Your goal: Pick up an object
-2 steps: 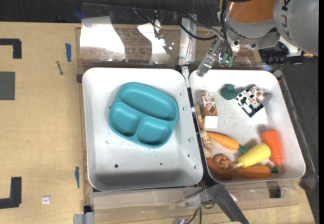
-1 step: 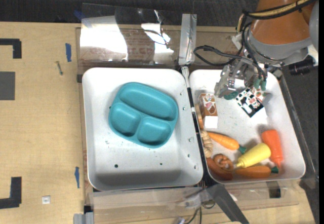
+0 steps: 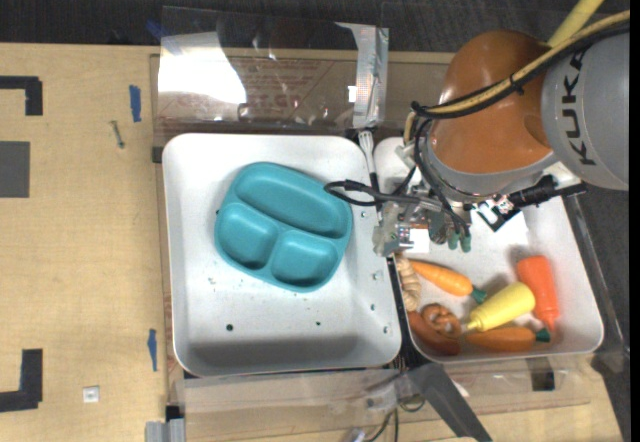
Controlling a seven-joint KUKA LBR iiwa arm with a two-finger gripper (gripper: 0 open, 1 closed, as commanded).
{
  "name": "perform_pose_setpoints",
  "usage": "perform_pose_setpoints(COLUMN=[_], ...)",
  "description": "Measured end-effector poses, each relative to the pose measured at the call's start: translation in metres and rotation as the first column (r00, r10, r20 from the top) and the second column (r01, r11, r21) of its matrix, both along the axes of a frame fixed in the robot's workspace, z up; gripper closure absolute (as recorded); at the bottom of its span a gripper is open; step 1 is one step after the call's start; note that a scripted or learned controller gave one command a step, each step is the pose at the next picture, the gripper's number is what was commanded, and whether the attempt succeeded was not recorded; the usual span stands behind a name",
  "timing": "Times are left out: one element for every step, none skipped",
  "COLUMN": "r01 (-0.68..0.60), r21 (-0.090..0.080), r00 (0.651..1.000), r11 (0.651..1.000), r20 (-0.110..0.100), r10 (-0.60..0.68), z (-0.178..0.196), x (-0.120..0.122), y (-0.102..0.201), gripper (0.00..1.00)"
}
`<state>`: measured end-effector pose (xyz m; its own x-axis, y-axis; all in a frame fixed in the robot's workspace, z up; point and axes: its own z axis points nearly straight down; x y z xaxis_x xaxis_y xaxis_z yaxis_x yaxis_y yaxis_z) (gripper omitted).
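The arm reaches in from the right, and its gripper (image 3: 420, 228) hangs low over the left part of the right bin (image 3: 580, 260). Just below it lies a small orange carrot (image 3: 440, 277). Further down sit a yellow corn-shaped toy (image 3: 505, 305), an orange-red carrot (image 3: 540, 285) with a green end, a brown pretzel-like piece (image 3: 437, 320) and an orange sausage-shaped toy (image 3: 500, 338). The wrist and cables hide the fingers. Nothing shows between them.
A teal divided plate (image 3: 283, 225) lies in the left bin (image 3: 200, 310). A clear plastic sheet (image 3: 270, 75) stands behind the bins. The wooden bench (image 3: 70, 260) spreads to the left. A pale beaded strip (image 3: 405, 280) lies along the right bin's left wall.
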<state>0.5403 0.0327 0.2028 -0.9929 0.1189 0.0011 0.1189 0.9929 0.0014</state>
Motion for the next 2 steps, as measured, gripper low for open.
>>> perform_pose_setpoints(r01=[0.028,-0.008], r21=[-0.002,-0.002], r00=[1.000,1.000], r11=[1.000,1.000], r20=[0.010,0.007], r10=[-0.028,0.008], z=[0.027,0.007], x=[0.057,0.095], y=[-0.042,-0.052], gripper=[1.00,1.00])
